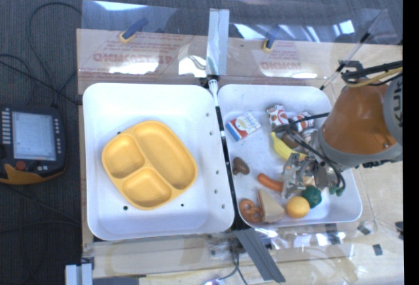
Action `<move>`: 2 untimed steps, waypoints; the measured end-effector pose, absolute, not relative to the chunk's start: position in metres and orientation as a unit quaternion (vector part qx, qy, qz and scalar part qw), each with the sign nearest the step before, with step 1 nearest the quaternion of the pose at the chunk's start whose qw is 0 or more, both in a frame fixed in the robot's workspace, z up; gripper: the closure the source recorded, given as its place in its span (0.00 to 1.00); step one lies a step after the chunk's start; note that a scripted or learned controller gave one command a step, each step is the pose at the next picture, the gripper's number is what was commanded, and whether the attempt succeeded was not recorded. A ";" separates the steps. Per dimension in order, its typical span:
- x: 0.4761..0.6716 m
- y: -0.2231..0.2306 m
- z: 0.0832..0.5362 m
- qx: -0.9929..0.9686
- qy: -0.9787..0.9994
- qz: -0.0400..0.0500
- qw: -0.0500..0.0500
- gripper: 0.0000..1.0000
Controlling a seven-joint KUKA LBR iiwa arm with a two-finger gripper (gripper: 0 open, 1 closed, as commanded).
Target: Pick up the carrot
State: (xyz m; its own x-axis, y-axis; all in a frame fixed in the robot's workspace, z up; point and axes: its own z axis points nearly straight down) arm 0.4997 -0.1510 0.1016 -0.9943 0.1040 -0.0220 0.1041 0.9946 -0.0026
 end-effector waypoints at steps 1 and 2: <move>0.486 -0.119 0.187 0.037 0.999 0.000 0.003 1.00; 0.485 -0.061 0.182 -0.081 0.997 0.001 -0.001 1.00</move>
